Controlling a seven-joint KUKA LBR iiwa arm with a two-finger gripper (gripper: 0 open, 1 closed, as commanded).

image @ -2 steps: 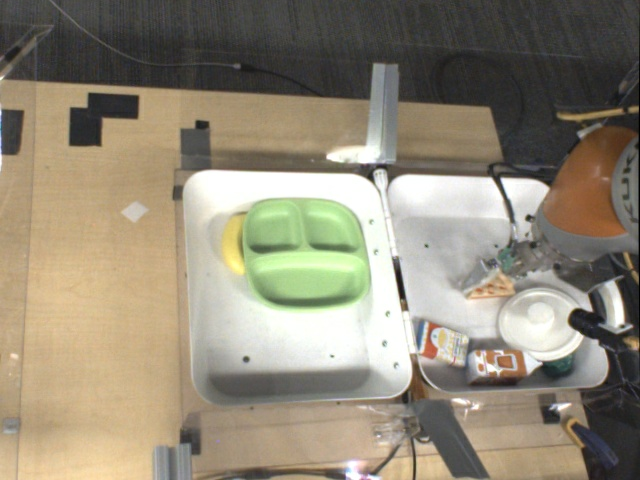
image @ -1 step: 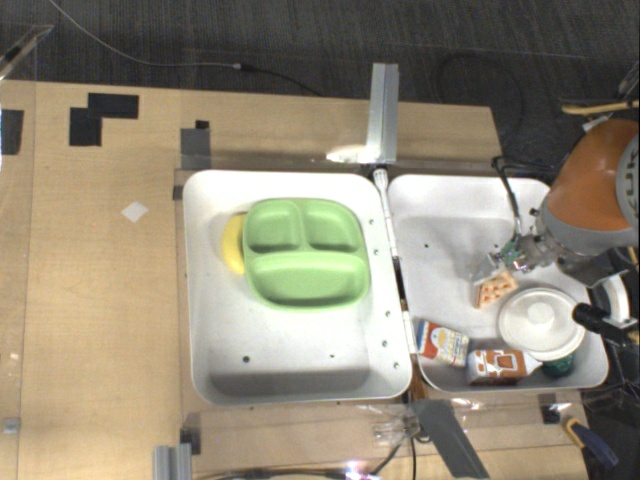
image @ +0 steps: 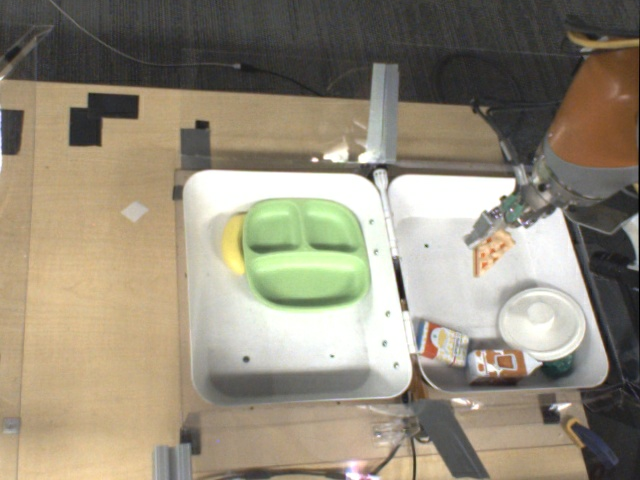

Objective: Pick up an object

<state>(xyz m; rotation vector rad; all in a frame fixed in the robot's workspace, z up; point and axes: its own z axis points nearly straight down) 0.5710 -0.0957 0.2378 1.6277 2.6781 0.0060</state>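
Camera view, looking down at a slant on two white bins set side by side on a wooden bench: nearest the lens, along the lower edge of the right bin [image: 590, 298], a small carton [image: 441, 343] and an orange-brown packet [image: 498, 365] are seen lying just beside a round white lidded cup [image: 541, 320]. In the left bin [image: 205, 298], at mid-frame, a green divided plate [image: 304, 251] is shown resting partly over a yellow item [image: 232, 245], which is mostly hidden. Farther back, at the upper right of the frame, the gripper [image: 497, 223] is pictured low over the right bin, with an orange pizza-slice toy [image: 491, 253] hanging from or lying right under its tip; whether the fingers are closed on the toy cannot be told, since the tips blur into it. The pickup is judged to be at the grasp or first-lift stage. For a sound result, the toy would best be pinched across its narrow edge near the top, and the lift kept straight and slow, so that the flat piece is not allowed to swing or slip; the bin's far wall, close behind the wrist, would need to be cleared.
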